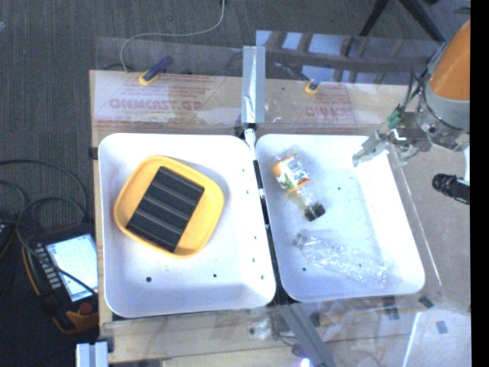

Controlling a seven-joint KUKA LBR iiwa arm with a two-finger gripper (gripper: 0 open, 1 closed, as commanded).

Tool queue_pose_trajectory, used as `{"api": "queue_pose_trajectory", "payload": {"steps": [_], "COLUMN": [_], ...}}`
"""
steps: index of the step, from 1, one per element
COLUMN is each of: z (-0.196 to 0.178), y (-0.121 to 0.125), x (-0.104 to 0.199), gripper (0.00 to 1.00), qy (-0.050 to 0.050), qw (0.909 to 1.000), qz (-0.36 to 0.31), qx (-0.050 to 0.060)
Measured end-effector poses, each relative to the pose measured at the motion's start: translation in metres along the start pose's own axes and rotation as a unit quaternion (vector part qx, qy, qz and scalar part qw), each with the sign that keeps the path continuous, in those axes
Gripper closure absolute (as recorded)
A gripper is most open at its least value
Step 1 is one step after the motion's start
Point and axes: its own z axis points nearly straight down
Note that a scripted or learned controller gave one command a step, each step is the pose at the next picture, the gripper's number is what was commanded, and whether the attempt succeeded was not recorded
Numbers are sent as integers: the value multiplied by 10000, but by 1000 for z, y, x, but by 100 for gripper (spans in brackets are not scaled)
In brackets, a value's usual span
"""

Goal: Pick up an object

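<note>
Hovering claw (380,145) over right bin's (409,228) rim

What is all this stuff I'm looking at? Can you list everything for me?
White bins: two, white, side by side on the bench.
Yellow dish: one, yellow, in the left bin.
Black ridged block: one, black, lying on the yellow dish.
Small bottle: one, clear with an orange and green label and a dark cap, in the right bin near its left wall.
Clear plastic bottle: one, transparent, crumpled, lying in the right bin toward its front.
Handheld control unit: one, orange and black with a lit screen, on the floor at left.
Gripper: one, grey, over the right bin's back right corner.
</note>
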Motion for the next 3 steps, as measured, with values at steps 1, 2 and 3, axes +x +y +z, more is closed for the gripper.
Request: {"api": "queue_pose_trajectory", "payload": {"steps": [1, 2, 3], "z": [121, 147, 118], "y": [15, 45, 62], "x": [43, 84, 44], "gripper": [0, 0, 0], "qy": [-2, -68, -26], "qw": [9982, 9970, 9933], "qz": [-592, -764, -1155], "qx": [6, -49, -15]}}
